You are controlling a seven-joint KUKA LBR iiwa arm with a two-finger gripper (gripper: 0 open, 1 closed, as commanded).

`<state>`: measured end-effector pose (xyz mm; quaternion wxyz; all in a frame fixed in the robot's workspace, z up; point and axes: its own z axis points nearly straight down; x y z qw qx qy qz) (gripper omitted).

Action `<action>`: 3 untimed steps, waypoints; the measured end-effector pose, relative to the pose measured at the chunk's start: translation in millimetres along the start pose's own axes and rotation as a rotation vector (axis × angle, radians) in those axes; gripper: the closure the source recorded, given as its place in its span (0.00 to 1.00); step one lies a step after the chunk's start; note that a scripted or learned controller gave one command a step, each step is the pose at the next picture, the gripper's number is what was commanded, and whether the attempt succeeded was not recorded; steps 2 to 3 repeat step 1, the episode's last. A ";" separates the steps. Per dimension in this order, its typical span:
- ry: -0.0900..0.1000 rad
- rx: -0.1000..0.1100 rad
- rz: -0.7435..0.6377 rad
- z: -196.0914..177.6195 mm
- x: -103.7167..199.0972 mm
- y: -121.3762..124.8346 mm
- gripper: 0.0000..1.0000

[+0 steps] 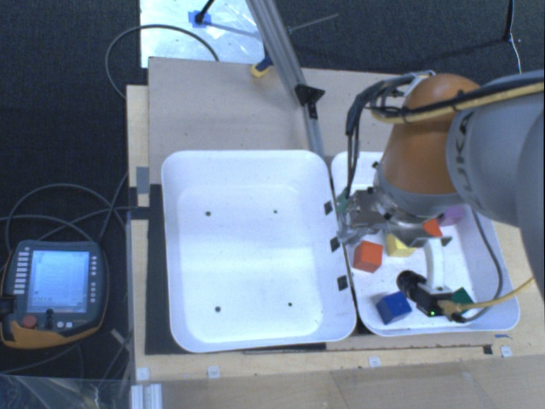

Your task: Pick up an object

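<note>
No readable writing anywhere; two white bins (255,164) — gripper (368,220) low in the right one, finger state unclear; one orange block (368,256), one blue block (394,307).

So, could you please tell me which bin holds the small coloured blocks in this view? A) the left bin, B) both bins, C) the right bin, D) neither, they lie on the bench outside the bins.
C: the orange block, the yellow block and the blue block all lie in the right bin, under the arm's wrist.
</note>
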<state>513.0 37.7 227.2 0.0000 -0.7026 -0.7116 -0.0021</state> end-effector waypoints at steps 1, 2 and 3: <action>-0.001 0.000 0.002 -7.5 45.2 6.1 1.00; -0.001 0.000 0.002 -7.5 45.2 6.1 1.00; -0.001 0.000 0.002 -7.5 45.2 6.1 1.00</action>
